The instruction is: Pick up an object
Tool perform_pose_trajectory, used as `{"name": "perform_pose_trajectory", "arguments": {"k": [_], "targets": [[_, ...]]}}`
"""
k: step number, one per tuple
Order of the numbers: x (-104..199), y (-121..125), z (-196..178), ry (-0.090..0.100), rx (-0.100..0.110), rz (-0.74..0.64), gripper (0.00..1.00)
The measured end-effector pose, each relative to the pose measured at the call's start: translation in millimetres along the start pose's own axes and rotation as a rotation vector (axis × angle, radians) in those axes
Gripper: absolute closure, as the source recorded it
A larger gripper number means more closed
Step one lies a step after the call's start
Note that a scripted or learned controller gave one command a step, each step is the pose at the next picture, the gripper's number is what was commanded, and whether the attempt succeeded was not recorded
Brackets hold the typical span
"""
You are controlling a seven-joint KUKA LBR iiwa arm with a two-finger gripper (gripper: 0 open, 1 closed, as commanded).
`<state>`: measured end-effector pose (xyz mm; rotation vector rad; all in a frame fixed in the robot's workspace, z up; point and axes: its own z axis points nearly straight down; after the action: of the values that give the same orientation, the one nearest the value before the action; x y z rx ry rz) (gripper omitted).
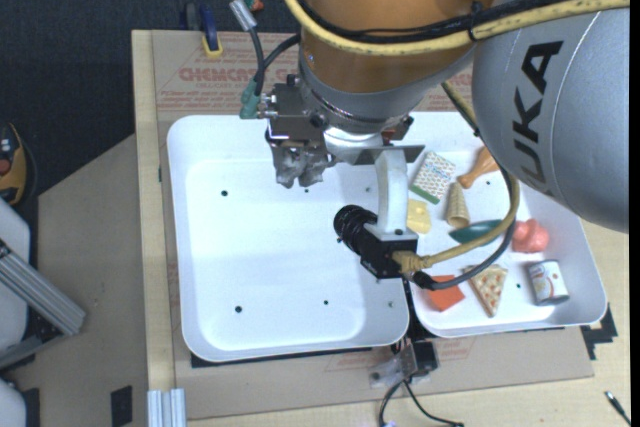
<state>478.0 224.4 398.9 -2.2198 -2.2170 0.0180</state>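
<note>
My gripper (300, 170) hangs under the orange wrist band, over the far part of the left bin (250, 265), with bare white floor beneath it. The objects lie in the right bin (592, 300): a checkered packet (433, 175), an ice cream cone (457, 206), a yellow cheese wedge (418, 217), a teal piece (478, 232), a pink lump (531, 236), a small can (547, 282), a pizza slice (489, 291) and a red-orange piece (446, 296). The gripper stands well left of all of them. The arm hides the far part of the right bin.
A black cable fitting (362, 240) with a yellow-black hose hangs over the wall between the two bins. A white bracket (392, 190) stands just behind it. The bins rest on a cardboard sheet (200, 75).
</note>
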Motion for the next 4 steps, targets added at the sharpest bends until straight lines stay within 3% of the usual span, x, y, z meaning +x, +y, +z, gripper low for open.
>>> {"name": "perform_pose_trajectory", "arguments": {"k": [1, 2, 3, 4], "targets": [[-0.7, 0.2, -121.6, 0.012, -0.025, -0.003, 1.00], [0.0, 0.0, 3.2, 0.000, 0.000, 0.000, 1.00], [-0.5, 0.3, -113.7, 0.012, -0.025, -0.003, 1.00], [-0.1, -0.1, -14.2, 0.000, 0.000, 0.000, 1.00]]}}
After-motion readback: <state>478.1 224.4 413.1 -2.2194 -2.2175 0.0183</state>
